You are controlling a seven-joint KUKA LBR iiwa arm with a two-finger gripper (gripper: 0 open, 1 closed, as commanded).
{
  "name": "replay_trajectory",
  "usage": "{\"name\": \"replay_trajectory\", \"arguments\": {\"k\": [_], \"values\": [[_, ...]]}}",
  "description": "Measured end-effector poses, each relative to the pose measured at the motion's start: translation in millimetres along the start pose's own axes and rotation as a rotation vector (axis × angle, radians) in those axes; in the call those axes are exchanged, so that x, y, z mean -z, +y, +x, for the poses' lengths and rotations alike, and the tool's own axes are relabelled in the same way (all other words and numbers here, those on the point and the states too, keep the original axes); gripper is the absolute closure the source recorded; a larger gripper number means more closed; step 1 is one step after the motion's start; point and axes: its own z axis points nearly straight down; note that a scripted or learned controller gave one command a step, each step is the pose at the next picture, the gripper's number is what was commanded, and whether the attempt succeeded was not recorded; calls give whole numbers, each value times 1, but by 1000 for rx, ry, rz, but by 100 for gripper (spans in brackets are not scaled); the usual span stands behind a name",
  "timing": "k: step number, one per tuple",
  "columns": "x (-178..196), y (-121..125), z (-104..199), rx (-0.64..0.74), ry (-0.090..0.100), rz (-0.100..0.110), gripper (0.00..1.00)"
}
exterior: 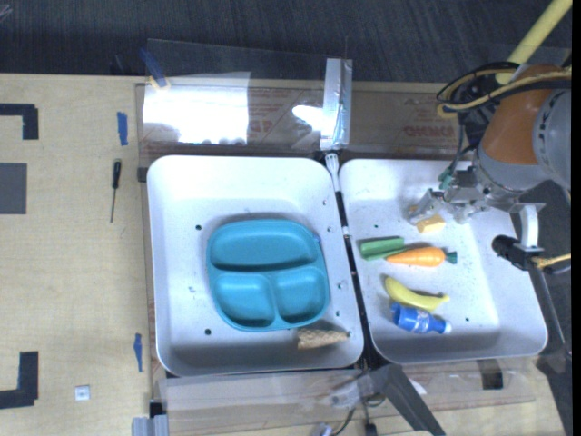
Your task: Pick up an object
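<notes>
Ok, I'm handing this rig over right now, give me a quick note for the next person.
Gripper: low over the back of the right bin, by a small pale yellow piece; finger state can't be read, nothing visibly held.
Right bin: green piece, carrot, banana, blue bottle.
Left bin: blue divided plate, tan item at its front edge.
Done: nothing lifted yet.
Left: grasp and raise one object.
</notes>
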Motion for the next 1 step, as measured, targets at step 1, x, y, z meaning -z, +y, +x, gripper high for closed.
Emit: {"name": "replay_trajectory", "arguments": {"k": [1], "values": [[12, 2, 0, 1, -2, -6, 100]]}}
